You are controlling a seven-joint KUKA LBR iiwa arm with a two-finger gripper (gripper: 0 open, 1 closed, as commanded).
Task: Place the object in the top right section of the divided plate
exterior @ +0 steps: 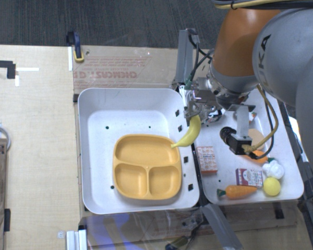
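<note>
Bench: a pale wooden top (36,139) fills the left of the frame, with a black marker piece near the upper left corner.
Left bin: a shallow white bin (94,113) sits left of centre, its floor mostly bare in the upper half.
Divided plate: a yellow divided plate (147,166) lies in the lower middle of the left bin, with one wide section across the top and two smaller sections below it.
Banana: a yellow banana (189,133) hangs at centre frame, over the wall between the two bins, its lower tip reaching the upper right corner of the divided plate.
Gripper: the gripper (194,112) is just above the banana at centre frame, its fingers closed on the banana's upper end.
Arm: the grey arm with its orange band (240,35) comes in from the upper right of the frame.
Right bin: a second white bin (211,191) sits right of centre, partly covered by the arm.
Small carton: a red and white carton (206,159) lies at the left side of the right bin.
Carrot: an orange carrot (239,192) lies near the right bin's lower edge.
Lemon: a yellow lemon (272,186) rests at the lower right of the right bin, beside a small red box (249,177).
</note>
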